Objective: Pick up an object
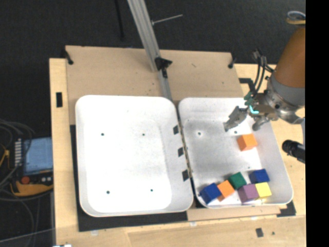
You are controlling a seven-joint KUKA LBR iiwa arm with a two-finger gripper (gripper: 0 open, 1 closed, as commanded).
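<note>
Gripper [245,121] fingers spread, nothing betw them, just above orange cube [247,142] in rt bin [205,153], other cubes clustered nr front edge.

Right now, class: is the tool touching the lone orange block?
Apart. The camera view shows white bin floor between the tool and the orange block.

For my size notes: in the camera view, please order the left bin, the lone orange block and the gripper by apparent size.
1. left bin
2. gripper
3. lone orange block
</note>
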